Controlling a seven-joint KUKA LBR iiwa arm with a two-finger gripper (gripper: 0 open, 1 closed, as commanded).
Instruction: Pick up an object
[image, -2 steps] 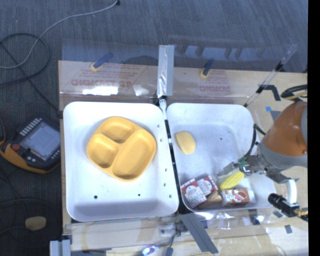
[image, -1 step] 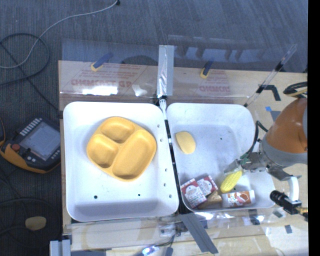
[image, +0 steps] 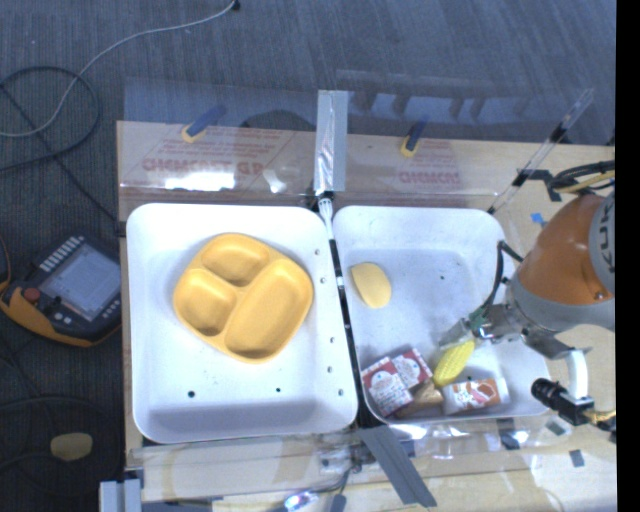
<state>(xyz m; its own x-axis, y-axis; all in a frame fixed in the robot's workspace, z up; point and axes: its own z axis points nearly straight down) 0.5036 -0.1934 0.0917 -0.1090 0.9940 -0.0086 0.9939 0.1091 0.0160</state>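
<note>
In the right bin (image: 420, 225), at its five o'clock, my gripper (image: 478, 328) sits against the yellow corn (image: 453, 360); I cannot tell its finger state. I'd centre over the cob, clear of the red packet (image: 397, 378), before closing.

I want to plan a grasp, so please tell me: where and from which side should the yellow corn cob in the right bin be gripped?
Grip the corn cob across its middle, coming from above. It lies tilted, packets crowd its lower end, and the claw is at its upper right end, so closing across the narrow width seems safest.
</note>
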